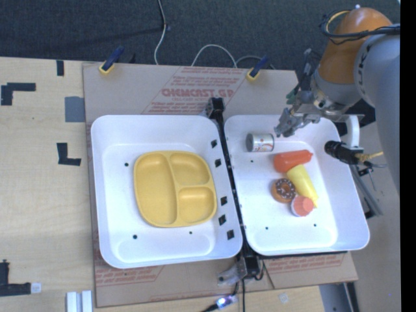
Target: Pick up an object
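Observation:
In the right bin (325, 236) lie a small silver can (260, 142) on its side, an orange carrot-like piece (292, 159), a yellow cone with a red end (303, 188) and a small brown doughnut (284, 190). My gripper (286, 125) hangs over the bin's far edge, just right of the can and above the orange piece. I see nothing between its fingers. The left bin (117, 239) holds a yellow divided plate (174, 188).
Both bins rest on a cardboard sheet (195, 90) held by two blue-and-yellow clamps (112, 60). A black divider with clips (224, 168) runs between the bins. A black fitting (341, 151) juts over the right bin's right rim. A white cable (208, 47) loops behind.

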### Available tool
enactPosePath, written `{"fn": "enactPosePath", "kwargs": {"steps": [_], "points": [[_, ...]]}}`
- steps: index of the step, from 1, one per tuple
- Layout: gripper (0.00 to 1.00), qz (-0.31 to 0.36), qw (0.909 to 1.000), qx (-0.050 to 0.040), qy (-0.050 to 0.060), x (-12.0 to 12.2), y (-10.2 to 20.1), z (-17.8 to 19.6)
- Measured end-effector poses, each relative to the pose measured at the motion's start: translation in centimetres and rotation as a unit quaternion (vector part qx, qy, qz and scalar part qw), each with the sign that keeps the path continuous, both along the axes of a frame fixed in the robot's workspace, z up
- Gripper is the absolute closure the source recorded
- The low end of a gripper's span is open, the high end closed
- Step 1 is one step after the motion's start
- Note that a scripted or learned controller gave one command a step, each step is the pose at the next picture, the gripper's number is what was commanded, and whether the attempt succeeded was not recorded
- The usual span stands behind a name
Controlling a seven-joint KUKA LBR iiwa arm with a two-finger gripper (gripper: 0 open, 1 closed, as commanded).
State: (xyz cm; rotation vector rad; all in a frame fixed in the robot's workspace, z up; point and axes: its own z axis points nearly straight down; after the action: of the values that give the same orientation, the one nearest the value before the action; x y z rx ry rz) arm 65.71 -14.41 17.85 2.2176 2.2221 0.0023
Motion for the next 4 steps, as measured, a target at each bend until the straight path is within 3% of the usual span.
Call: {"fn": "enactPosePath", "kwargs": {"steps": [2, 4], "points": [[1.00, 0.000, 1.0000, -0.0003, -0.001, 1.1, -0.4, 10.4], [1.00, 0.001, 1.0000, 0.0004, 0.003, -1.8, 7.7, 9.3]]}}
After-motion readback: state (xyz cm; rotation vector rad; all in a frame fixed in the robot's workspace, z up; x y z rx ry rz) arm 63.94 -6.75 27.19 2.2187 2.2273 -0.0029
